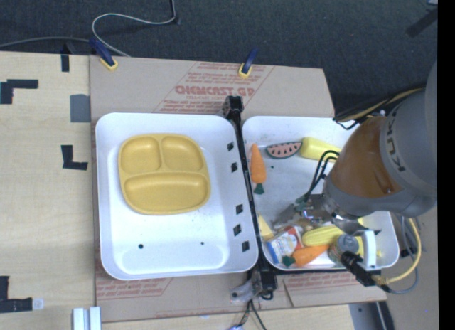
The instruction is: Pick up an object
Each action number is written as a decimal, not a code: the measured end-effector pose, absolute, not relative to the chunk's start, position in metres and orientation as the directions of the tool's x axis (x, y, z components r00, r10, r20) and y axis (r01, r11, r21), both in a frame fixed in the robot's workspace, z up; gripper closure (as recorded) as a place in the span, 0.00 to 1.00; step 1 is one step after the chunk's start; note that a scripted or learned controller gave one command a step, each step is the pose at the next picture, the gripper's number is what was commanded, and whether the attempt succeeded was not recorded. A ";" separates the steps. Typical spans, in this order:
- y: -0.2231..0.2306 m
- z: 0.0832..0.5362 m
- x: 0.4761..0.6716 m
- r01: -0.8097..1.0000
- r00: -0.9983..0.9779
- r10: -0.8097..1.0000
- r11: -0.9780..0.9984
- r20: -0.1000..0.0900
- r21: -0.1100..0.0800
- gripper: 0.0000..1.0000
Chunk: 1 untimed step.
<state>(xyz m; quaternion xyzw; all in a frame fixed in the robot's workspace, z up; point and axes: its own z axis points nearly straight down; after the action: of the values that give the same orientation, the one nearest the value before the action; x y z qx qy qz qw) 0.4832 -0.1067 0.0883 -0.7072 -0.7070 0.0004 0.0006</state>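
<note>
Cardboard (pixel 213 90) printed in red covers the wooden table (pixel 35 179), and two shallow white bins sit on it side by side, their inner rims touching along a line of black clips.

Nearest in the right bin (pixel 284 172), against its front wall, lies a small heap of toys: an orange carrot (pixel 308 254), a little red and white packet (pixel 284 242) and a yellow corn cob (pixel 321 235), all touching. The claw (pixel 307 211) hangs just above this heap; whether it is wide or narrow I cannot tell, and nothing is seen in its grip. The grey arm (pixel 387 165) with its orange band covers the bin's right half.

Farther back, a second carrot (pixel 258 166) lies along the left rim, and a watermelon slice (pixel 282 150) and a yellow banana (pixel 318 148) rest near the far wall, with bare floor between.

The left bin (pixel 170 250) holds one smooth yellow divided plate (pixel 165 173) with three compartments, toward its far side; the front is open.
</note>
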 end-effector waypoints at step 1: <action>-0.106 0.097 0.483 1.000 0.000 1.000 0.000 0.002 -0.003 1.00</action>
<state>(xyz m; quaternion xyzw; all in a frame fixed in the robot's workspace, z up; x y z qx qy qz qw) 0.4830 -0.1060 0.0973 -0.7070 -0.7072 0.0005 0.0016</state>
